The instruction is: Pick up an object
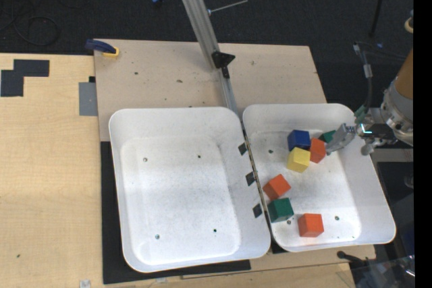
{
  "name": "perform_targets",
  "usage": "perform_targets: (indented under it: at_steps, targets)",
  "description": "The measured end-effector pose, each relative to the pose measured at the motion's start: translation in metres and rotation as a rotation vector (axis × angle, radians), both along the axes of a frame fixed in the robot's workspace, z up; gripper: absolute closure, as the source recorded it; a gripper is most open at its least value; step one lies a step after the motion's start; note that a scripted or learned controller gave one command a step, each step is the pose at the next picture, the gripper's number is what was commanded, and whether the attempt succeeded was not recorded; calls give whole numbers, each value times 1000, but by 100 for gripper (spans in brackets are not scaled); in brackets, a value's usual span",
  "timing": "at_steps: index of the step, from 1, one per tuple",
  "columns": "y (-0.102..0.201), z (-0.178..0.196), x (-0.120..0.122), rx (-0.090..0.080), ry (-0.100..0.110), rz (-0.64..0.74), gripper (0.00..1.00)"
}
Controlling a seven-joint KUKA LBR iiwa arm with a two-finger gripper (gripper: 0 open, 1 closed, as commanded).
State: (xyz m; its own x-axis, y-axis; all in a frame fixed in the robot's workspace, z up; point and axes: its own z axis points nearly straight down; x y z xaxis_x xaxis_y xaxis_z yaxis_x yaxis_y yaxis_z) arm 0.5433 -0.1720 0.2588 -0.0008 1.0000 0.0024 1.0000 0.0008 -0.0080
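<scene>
The gripper point(343, 137) is reaching in from the right side over the right bin point(368, 212), and it is hanging just beside a small cluster of cubes. An orange cube point(317, 150) is lying closest to it, on its left, touching the yellow cube point(299, 159), with the blue cube point(298, 139) just behind. A small green piece point(329, 137) is showing next to the tool. Nothing is sitting visibly inside the tool. The left bin point(135, 145) is lying well apart.
</scene>
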Motion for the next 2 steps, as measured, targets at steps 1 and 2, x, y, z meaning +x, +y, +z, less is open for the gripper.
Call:
perform_targets:
  at_steps: [1, 2]
  targets:
    - [-1, 3, 1, -1, -5, -2, 0]
    - [2, -41, -1, 0, 0, -1, 0]
